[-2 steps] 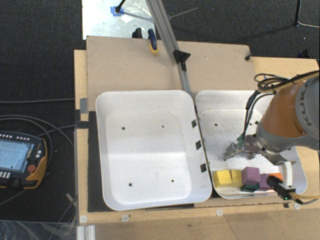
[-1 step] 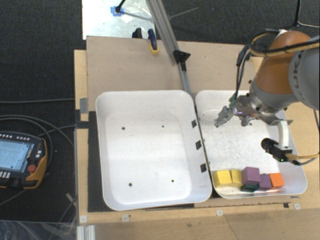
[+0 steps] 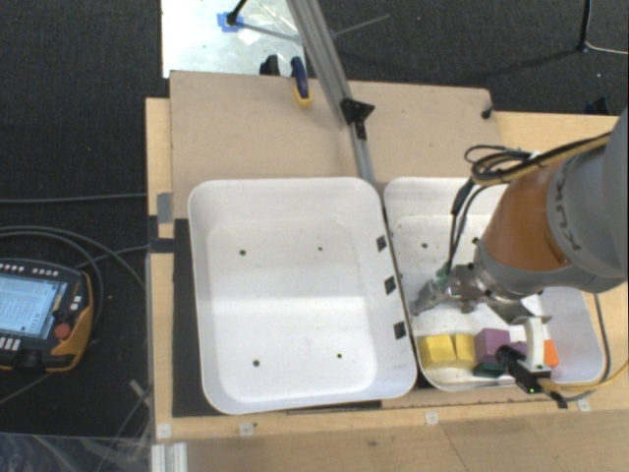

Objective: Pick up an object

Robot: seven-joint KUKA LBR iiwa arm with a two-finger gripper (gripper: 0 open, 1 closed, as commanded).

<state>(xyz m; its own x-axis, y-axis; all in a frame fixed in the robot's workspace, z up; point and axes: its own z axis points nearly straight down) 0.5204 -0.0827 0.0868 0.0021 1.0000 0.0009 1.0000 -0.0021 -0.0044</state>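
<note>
My gripper [image 3: 432, 294] hangs low over the left part of the right bin [image 3: 423, 224], close to the wall shared with the left bin. The grey and orange arm covers much of that bin from the right. A yellow block [image 3: 444, 350] lies in the bin's front left corner, just in front of the gripper. To its right sits a purple block [image 3: 490, 342]. A small orange piece [image 3: 549, 354] shows further right, near the front rim. I see nothing held in the gripper.
The left bin [image 3: 295, 293] stands beside the right one, with black clips [image 3: 390, 285] along the shared wall. A slanted metal pole [image 3: 329, 67] crosses the bench behind the bins. A teach pendant [image 3: 39, 313] lies on the floor at far left.
</note>
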